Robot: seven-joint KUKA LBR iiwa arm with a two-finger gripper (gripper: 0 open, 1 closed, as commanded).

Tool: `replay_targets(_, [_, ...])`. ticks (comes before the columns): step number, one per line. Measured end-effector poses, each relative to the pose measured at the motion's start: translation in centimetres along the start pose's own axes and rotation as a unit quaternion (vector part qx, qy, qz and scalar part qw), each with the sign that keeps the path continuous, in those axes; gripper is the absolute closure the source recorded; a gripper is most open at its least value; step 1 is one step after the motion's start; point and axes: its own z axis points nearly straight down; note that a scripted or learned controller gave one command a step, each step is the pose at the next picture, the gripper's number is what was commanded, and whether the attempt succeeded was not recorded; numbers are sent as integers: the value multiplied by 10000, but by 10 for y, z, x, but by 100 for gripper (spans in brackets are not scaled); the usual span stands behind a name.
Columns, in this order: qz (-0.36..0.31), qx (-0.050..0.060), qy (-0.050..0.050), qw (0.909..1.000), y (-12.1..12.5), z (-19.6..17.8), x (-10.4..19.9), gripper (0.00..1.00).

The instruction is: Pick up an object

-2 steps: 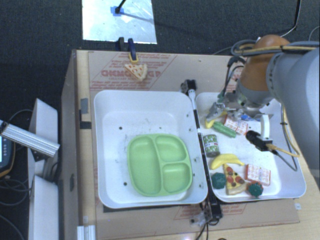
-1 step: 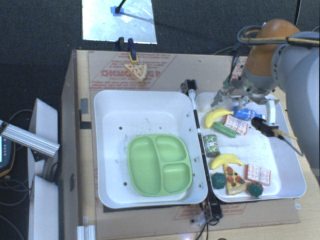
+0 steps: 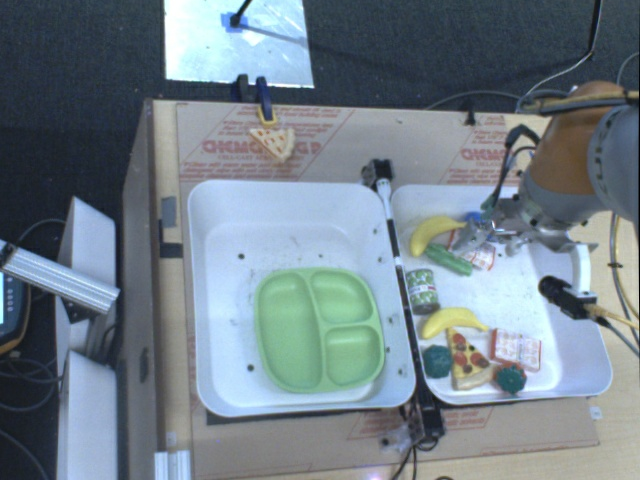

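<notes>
Gripper (image 3: 480,230) low in right bin (image 3: 585,363), upper part, beside upper toy banana (image 3: 436,232), green cylinder (image 3: 449,259) and red-and-white packet (image 3: 482,257). Fingers: spread or pinching, cannot tell. Small can (image 3: 421,290) near divider; second banana (image 3: 452,320), pizza slice (image 3: 467,356), another packet (image 3: 516,349) well apart toward near edge. Green divided tray (image 3: 320,328) in left bin (image 3: 215,268).

A robot lab: a plywood bench (image 3: 330,133) on dark carpet; loose cables (image 3: 30,368); toy food in white bins (image 3: 590,368).
</notes>
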Motion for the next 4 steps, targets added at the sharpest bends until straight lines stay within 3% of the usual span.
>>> replay_targets(1, [43,222,55,9997,51,46,-15,0])
replay_targets(2, [24,116,17,9999,55,20,-43,0])
replay_targets(3, [47,152,26,9999,56,36,-47,0])
replay_targets(4, [42,222,21,9997,53,28,-48,100])
